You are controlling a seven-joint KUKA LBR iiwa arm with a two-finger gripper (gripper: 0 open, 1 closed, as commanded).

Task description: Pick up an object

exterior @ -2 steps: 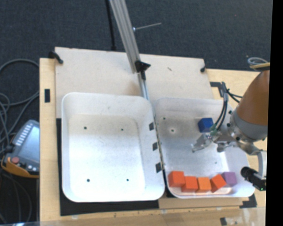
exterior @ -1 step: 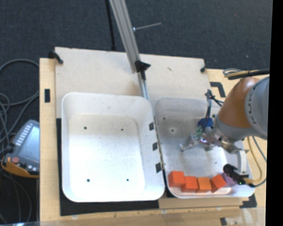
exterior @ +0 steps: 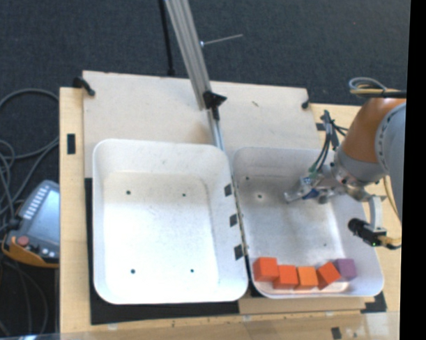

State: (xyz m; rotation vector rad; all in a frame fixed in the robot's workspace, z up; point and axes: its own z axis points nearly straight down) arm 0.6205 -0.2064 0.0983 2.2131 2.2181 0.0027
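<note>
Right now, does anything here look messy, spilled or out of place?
Nothing stands out. The blocks sit in a tidy row along the near wall of the right bin, and the pincer hangs over the far part of that bin, apart from them.

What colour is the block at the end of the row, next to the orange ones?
Purple block, seen in the camera view, in the right bin.

Both bins, left (exterior: 162, 220) and right (exterior: 288, 224), look like matt white plastic w/ faint dark speckling, smooth-ish. Bench top (exterior: 194, 109) is pale raw-looking wood/board, matt. Slanted pole (exterior: 193, 50) = ribbed aluminium extrusion, slight sheen. Floor (exterior: 78, 29) is dark carpet, rough weave. Orange blocks (exterior: 293, 274) + purple block (exterior: 345, 268) matt, maybe foam or wood, can't tell. Arm's orange band (exterior: 368, 129) is glossy.
</note>
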